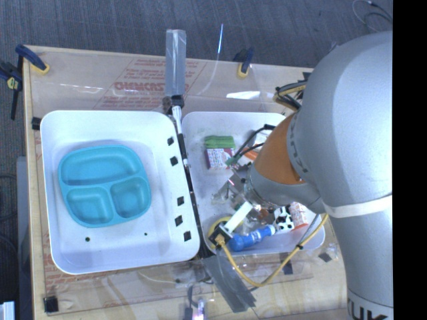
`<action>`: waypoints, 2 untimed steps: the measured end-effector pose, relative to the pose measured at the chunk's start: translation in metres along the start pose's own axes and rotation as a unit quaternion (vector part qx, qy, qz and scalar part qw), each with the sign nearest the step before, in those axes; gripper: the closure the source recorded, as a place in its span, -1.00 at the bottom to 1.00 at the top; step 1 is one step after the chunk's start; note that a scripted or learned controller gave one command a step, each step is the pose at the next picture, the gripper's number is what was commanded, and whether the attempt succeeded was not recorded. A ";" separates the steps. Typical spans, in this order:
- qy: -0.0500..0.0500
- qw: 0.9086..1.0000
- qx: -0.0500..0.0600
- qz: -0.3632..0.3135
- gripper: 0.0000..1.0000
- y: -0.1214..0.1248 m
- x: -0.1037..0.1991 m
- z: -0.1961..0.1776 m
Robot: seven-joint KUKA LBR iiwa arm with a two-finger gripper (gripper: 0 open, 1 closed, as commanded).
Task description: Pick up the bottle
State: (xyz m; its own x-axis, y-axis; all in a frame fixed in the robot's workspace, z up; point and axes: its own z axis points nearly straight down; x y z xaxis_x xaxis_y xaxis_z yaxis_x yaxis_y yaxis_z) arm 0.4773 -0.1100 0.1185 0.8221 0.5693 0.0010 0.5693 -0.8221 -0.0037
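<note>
In the camera view from above, two shallow white bins sit side by side on the surface. The left bin point(53, 132) holds a blue divided tray point(103, 182). The grey arm point(347, 132) reaches into the right bin point(200, 129), its gripper point(233, 192) low among clutter; I cannot tell whether it is spread or pressed together. The blue bottle point(252, 240) lies on its side near the bin's front wall, just beside the gripper. A green and red packet point(219, 151) lies farther back. This looks like the approach step. Next, the gripper likely needs to centre over the bottle and close across its body.
</note>
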 end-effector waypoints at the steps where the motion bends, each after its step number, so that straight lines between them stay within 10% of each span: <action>1: -0.001 1.000 0.003 -0.004 1.00 -0.001 0.000 -0.009; 2: -0.001 1.000 0.003 -0.004 -1.00 -0.001 0.000 -0.009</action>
State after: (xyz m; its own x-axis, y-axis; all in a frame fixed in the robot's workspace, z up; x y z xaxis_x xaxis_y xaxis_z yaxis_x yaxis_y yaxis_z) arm 0.4772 -0.1093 0.1274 0.8175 0.5760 -0.0004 0.5760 -0.8174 -0.0097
